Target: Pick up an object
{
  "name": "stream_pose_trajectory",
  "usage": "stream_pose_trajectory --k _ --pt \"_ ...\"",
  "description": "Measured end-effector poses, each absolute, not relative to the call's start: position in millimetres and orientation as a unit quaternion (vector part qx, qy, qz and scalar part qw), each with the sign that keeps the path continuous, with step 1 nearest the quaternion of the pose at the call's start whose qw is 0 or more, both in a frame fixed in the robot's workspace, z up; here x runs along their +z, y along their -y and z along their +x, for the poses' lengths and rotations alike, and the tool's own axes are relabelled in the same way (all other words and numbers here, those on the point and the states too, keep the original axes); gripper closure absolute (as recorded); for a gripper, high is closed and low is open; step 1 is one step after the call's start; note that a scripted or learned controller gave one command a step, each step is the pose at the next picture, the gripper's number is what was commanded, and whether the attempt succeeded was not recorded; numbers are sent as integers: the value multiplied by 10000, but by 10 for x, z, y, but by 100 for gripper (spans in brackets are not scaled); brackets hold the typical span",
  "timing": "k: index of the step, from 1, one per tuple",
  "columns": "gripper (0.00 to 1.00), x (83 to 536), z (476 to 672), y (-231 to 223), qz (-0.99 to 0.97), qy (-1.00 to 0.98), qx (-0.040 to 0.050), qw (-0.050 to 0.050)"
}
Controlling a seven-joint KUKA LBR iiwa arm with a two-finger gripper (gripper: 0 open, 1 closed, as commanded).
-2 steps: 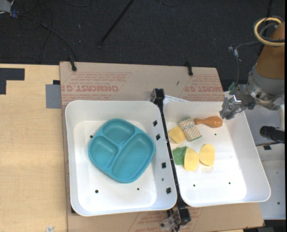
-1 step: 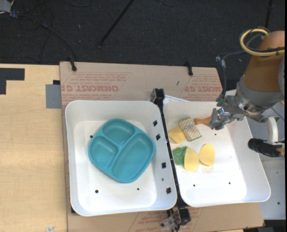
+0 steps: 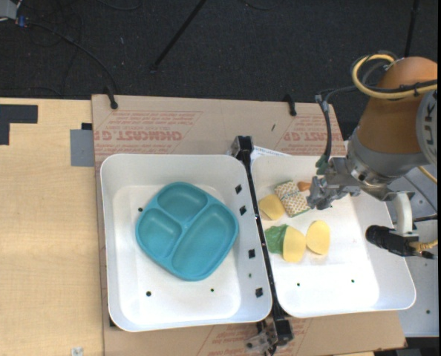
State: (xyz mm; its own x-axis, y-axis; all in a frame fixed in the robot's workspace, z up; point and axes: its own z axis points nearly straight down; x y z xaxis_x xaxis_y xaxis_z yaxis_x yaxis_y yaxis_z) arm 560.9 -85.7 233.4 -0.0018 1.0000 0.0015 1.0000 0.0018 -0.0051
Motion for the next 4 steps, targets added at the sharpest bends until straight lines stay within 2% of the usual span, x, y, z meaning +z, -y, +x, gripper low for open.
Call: stream_pose_trajectory --k 1,2,4 --pt "100 2223 5388 427 -7060 7082 16 31" --pt "100 2259 5295 -12 -7058 7084 12 24" --pt "100 2223 4987 -1032 -7052 7090 17 27"
